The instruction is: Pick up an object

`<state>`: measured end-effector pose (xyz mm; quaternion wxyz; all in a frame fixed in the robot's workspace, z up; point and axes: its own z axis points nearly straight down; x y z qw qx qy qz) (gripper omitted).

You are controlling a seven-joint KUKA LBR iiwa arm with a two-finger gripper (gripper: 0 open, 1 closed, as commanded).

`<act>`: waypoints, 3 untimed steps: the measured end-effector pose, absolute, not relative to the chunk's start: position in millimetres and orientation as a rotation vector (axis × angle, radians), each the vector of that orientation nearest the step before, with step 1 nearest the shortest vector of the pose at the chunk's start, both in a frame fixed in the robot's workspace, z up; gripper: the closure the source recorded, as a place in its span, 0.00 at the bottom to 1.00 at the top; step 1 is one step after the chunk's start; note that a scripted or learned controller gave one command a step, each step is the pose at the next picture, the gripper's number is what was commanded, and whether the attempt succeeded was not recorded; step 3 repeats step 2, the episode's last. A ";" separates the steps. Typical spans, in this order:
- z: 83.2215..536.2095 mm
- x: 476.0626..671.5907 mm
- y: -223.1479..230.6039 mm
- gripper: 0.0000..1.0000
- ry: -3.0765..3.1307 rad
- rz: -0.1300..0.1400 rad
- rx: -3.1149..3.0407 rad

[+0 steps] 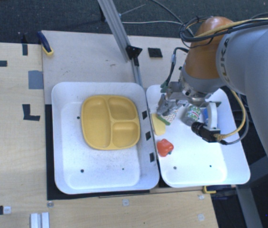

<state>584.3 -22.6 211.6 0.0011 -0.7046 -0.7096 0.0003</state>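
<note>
The hand [166, 109] hangs low over the right bin [228, 171], grip unclear; nearby can [192, 114] label blurred, perhaps green.

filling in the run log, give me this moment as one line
arm: over right bin | tool: low at bin's left side, above yellow item | red item: loose | left bin: yellow divided plate

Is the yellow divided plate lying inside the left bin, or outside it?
Inside: the yellow plate lies flat on the left bin's floor, its compartments facing up.
</note>
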 end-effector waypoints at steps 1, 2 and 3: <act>222.7 593.2 36.2 1.00 -2.229 -0.002 -2.211; 212.0 596.3 90.4 1.00 -2.227 0.002 -2.213; 212.0 596.3 90.4 1.00 -2.227 0.002 -2.213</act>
